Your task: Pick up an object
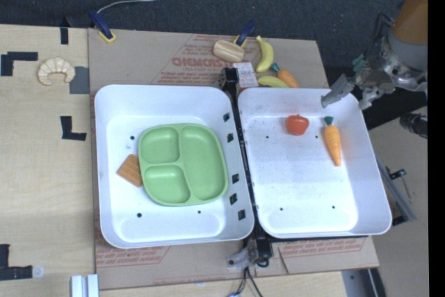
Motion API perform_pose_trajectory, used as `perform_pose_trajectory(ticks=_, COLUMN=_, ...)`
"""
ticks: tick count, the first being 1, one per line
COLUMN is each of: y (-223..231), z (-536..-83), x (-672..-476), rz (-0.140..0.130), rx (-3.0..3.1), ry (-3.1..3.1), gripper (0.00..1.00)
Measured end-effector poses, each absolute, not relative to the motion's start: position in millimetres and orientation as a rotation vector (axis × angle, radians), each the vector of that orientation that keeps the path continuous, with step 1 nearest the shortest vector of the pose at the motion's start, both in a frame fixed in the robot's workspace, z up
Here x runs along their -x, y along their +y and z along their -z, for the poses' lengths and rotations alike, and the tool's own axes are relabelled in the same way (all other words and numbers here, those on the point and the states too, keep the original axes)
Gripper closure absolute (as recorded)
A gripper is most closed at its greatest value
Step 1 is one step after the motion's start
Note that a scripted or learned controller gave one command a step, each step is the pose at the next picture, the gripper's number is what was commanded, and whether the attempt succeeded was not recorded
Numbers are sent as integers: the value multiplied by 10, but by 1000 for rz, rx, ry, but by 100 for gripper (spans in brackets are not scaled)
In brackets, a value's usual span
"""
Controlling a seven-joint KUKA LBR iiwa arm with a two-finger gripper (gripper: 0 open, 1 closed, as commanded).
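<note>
I see the gripper poised at the upper right corner of the right bin, its grey fingers spread apart with nothing between them. Nearest to it, just below and slightly inward, the carrot lies on the bin floor, lengthwise down the bin, its green top toward the gripper. A little farther to the gripper's left sits the tomato, near the carrot but not touching it.

Beyond the bin's top edge, on the cardboard, I make out two bananas and a bread roll clustered together. Farther left, the left bin holds a green divided plate with a cracker tucked against its left rim. Farthest off, a croissant rests on the wooden bench.
</note>
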State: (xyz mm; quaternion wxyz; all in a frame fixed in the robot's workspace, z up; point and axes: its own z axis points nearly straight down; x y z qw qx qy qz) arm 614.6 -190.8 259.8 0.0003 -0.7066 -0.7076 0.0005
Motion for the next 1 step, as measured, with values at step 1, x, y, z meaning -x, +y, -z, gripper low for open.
perform_pose_trajectory(ticks=1, y=-1701, z=-1793, x=-6677, rz=-3, rx=2219, ry=-2221, gripper=0)
